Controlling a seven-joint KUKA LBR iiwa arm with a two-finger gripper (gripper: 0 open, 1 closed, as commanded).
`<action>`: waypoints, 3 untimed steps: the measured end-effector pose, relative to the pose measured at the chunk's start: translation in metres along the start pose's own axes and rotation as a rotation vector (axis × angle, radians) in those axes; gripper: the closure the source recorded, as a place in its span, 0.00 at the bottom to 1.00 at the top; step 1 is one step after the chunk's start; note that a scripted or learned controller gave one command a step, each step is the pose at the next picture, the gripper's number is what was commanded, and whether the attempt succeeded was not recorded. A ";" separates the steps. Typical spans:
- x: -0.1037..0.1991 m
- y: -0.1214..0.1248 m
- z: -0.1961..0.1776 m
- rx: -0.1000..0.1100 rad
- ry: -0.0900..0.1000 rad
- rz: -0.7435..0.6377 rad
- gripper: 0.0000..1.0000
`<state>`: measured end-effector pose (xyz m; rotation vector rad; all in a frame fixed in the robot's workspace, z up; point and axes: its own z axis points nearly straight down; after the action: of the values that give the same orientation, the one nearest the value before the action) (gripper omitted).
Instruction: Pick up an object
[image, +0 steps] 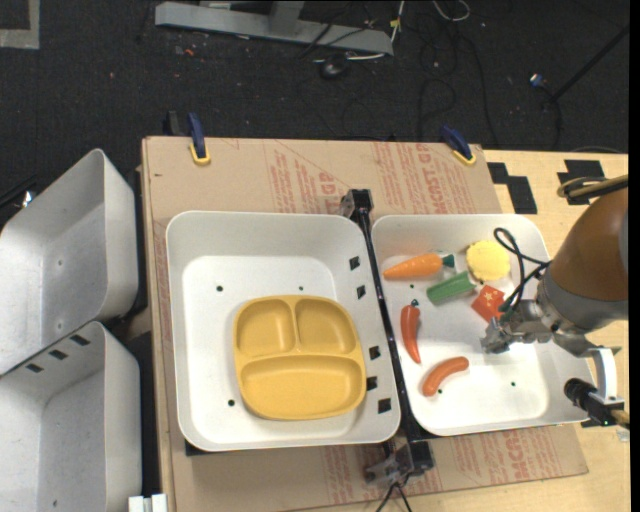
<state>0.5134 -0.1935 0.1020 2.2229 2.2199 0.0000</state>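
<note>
The right bin (520, 405) holds several toy foods: an orange carrot (413, 266), a yellow round fruit (488, 260), a green piece (451, 289), a small red piece (488, 301), a red chili (411, 331) and an orange-red sausage (444, 374). My gripper (503, 333) hangs low at the right side of this bin, just below the small red piece and right of the sausage. Nothing shows between its fingers.
The left bin (200, 250) carries a yellow divided plate (298, 356). A black divider (378, 300) runs between the bins. The arm's orange band (600, 250) and grey wrist cover the right bin's right rim. Two spare white bins (60, 270) stand at far left.
</note>
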 end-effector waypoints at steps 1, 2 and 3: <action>-0.001 0.006 -0.063 -0.006 -0.002 -0.004 1.00; 0.001 0.006 -0.105 -0.005 -0.002 -0.004 1.00; 0.003 0.010 -0.169 -0.006 -0.003 -0.005 1.00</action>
<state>0.5234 -0.1907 0.2708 2.2128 2.2209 0.0041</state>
